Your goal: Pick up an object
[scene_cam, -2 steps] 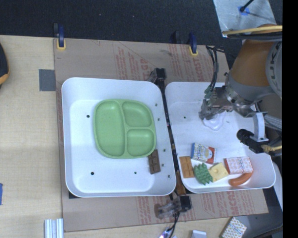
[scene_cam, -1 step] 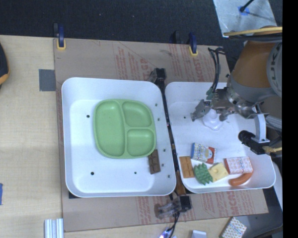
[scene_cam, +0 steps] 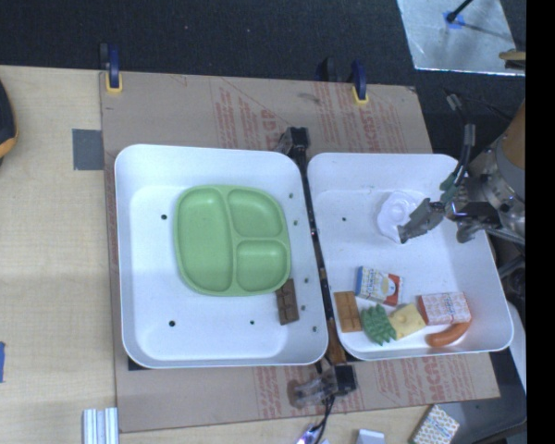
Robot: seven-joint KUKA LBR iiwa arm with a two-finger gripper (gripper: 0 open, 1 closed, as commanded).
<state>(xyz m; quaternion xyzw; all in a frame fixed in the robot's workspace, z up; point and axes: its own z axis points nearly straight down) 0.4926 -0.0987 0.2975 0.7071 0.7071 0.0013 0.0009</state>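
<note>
Your gripper [scene_cam: 441, 220] is hanging over the right bin [scene_cam: 351, 169], its two fingers spread apart with nothing between them; one dark finger [scene_cam: 418, 222] is reaching toward a pale, crumpled white object [scene_cam: 397, 211] lying in the upper middle of that bin. That white thing is looking thin and soft, possibly a cup or a wad of plastic, though against the white floor its outline is hard to read. Judging by that, it is probably going to crush or slide, so you are likely better off closing on a raised fold or edge.

Sturdier candidates are sitting toward the near edge of the same bin: a small printed carton [scene_cam: 378, 285], a brown wafer-like block [scene_cam: 348, 311], a green bumpy toy [scene_cam: 378, 325], a yellow wedge [scene_cam: 408, 321], a pinkish box [scene_cam: 442, 307] and an orange-red sausage shape [scene_cam: 447, 335]. These are looking light and rigid; the boxes are offering flat opposite sides.

The left bin [scene_cam: 129, 248] is holding a green divided plate [scene_cam: 232, 240] and a dark brown bar [scene_cam: 286, 302].

The carton's print is too small to read. Reddish lettering is running across the cardboard [scene_cam: 259, 100] under the bins, also illegible.
</note>
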